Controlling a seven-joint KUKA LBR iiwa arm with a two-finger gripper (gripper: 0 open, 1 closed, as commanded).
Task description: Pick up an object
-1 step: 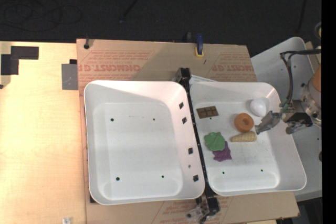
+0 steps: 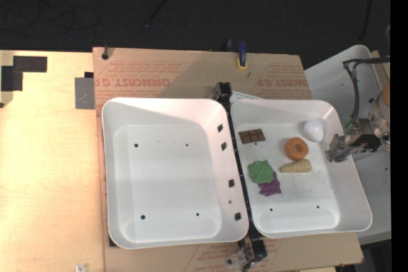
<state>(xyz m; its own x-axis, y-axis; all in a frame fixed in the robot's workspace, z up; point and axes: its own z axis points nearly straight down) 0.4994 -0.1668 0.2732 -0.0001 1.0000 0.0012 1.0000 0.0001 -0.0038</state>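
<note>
The right bin (image 2: pixel 331 220) holds several small objects. A brown chocolate bar (image 2: pixel 251 136) lies near its left wall. A white egg-shaped piece (image 2: pixel 313 129) sits at the upper right, with an orange ring (image 2: pixel 296 148) just below it and a pale yellow corn-like piece (image 2: pixel 297 167) under that. A green leafy piece (image 2: pixel 260 171) rests against a purple piece (image 2: pixel 270 186) near the middle. My gripper (image 2: pixel 335 151) is over the bin's right rim, to the right of the orange ring and apart from every object. Nothing shows in its grasp.
The left bin (image 2: pixel 115 200) stands beside the right one, joined by a black divider with clips (image 2: pixel 231 162). Cardboard (image 2: pixel 191 73) lies under both bins, and a wooden benchtop (image 2: pixel 44 169) spreads to the left. Cables and a white arm base (image 2: pixel 357 73) crowd the right side.
</note>
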